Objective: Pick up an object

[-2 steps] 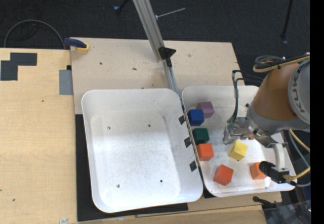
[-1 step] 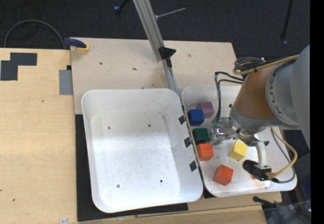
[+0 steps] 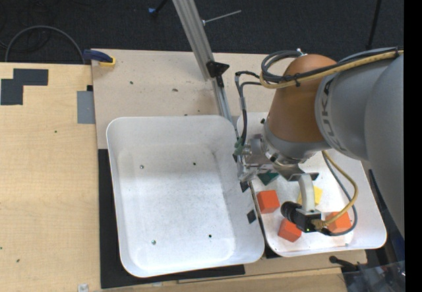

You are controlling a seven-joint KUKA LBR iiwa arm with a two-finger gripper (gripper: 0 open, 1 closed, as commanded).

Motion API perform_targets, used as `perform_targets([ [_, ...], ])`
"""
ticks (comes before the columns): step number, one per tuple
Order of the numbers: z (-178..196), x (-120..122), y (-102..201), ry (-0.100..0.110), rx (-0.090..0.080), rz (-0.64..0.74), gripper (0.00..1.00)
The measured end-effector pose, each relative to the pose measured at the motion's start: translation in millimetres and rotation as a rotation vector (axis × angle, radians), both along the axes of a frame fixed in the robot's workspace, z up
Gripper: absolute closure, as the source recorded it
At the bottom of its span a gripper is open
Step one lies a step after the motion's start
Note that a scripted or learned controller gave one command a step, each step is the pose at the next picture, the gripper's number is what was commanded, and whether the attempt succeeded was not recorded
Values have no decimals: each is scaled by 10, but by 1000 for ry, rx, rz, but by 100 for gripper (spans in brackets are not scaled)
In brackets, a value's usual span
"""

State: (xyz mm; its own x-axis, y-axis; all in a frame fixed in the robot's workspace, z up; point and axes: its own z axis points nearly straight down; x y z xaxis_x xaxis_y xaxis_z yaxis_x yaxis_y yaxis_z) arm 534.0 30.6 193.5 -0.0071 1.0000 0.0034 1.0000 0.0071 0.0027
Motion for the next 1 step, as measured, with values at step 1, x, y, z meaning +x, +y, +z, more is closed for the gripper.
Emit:
perform_targets([
  [1,1902,-172,-571,-4,-4,-5,100],
])
